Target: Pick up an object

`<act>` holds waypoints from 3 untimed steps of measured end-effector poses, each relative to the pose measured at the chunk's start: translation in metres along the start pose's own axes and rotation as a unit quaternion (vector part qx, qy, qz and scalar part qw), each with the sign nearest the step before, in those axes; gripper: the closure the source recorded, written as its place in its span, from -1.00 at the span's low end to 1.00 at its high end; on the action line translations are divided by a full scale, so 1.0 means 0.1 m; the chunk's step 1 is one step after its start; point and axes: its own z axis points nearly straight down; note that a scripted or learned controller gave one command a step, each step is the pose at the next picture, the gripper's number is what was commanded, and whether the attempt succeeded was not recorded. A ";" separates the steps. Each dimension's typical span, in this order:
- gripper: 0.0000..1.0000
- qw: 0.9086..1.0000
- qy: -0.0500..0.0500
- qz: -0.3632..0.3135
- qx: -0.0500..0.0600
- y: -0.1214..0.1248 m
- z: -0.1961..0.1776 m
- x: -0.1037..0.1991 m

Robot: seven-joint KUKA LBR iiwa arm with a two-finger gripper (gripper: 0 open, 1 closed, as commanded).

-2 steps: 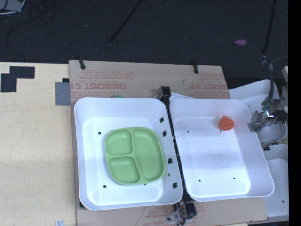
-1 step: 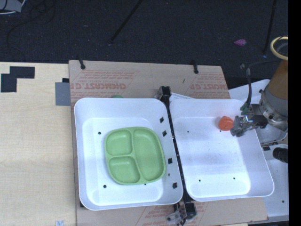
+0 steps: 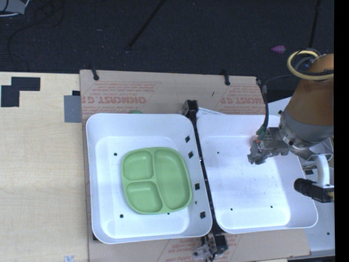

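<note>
A light green plate [image 3: 156, 179] with three compartments lies flat in the middle of the left bin [image 3: 103, 201]. My gripper [image 3: 257, 156] hangs over the right bin [image 3: 245, 212], near its upper right part, far from the plate. Its fingers point left and down, and nothing shows between them. Whether they are spread or closed is too small to make out.
A black divider bar [image 3: 199, 168] runs between the two bins. Both bins rest on a cardboard sheet [image 3: 163, 94] on the wooden bench [image 3: 38, 173]. The arm's grey body [image 3: 311, 108] fills the right edge above the right bin.
</note>
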 end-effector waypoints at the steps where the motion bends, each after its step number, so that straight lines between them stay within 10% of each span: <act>1: 1.00 1.000 0.000 -0.001 -0.001 -0.02 -0.07 0.53; 3: 1.00 1.000 -0.001 0.000 0.000 -0.01 0.12 1.55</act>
